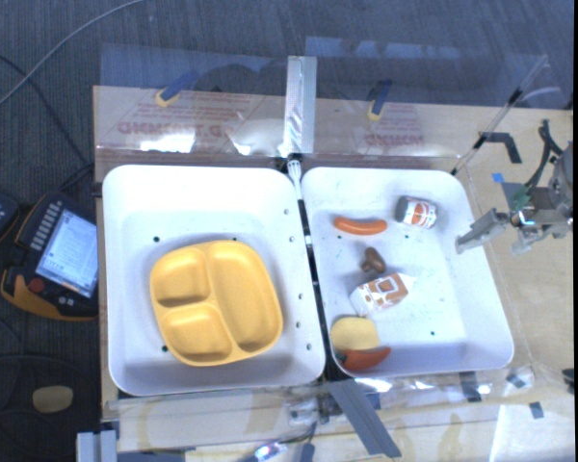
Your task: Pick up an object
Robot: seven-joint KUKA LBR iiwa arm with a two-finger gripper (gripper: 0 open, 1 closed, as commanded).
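Camera view, hand (520, 221) beside right bin (482, 287) — finger state unclear, hot dog (360, 225) inside.

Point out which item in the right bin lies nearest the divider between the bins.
The yellow apple-like piece, at the right bin's near-left corner; a red piece overlaps its lower edge.

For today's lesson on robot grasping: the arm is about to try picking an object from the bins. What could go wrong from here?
1. The yellow fruit and red item touch in the right bin's near corner; the wall may block a grasp, or both may lift.
2. The small can lies on its side and might roll away.
3. The hot dog is thin and could slip.
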